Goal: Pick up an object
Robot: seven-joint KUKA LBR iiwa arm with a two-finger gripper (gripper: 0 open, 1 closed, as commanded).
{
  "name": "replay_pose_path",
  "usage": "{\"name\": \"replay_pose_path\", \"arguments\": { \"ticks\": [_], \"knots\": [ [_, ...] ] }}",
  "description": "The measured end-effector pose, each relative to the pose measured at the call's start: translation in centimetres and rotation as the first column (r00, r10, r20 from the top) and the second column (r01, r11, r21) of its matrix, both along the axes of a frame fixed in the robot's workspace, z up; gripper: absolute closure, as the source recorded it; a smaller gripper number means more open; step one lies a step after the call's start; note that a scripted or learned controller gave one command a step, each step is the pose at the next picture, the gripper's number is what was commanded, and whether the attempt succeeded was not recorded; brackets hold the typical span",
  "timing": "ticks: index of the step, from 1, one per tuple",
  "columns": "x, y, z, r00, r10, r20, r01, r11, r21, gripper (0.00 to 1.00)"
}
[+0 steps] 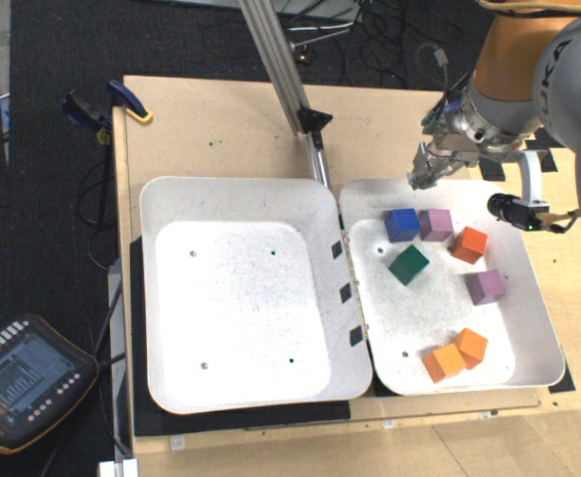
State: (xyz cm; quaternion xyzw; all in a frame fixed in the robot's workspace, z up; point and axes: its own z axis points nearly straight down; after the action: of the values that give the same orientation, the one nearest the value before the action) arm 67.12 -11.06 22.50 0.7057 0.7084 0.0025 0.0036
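Note:
The right bin point(528, 351) holds several small blocks: a blue cube point(401, 224), a purple cube point(436, 224) touching it, a dark green cube point(408, 264), an orange-red cube point(469, 243), a second purple cube point(486, 286), and two orange cubes point(456, 354) side by side near the front. My gripper point(425, 175) hangs over the bin's far edge, just behind the blue and purple cubes. It carries nothing that I can see.
The left bin point(166, 207) lies beside the right one. A slanted metal rail point(280, 58) runs down to the bins' far joint. A clamp point(121, 97) lies at the bench's far left corner. A teach pendant point(22, 376) sits off the bench's left.

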Motion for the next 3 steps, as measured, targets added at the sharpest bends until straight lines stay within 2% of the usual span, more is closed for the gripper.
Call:
{"name": "replay_pose_path", "arguments": {
  "ticks": [1, 2, 3],
  "knots": [
    [0.2, 0.0, 4.5, 1.0, -0.001, -0.001, 0.001, 1.0, 0.0, 1.0],
    [-2.4, 4.4, 3.0, 1.0, 0.002, -0.011, -0.002, 1.0, 0.003, 1.0],
    [-6.4, 9.1, 2.6, 1.0, 0.003, -0.012, -0.003, 1.0, 0.004, 1.0]
  ]
}}
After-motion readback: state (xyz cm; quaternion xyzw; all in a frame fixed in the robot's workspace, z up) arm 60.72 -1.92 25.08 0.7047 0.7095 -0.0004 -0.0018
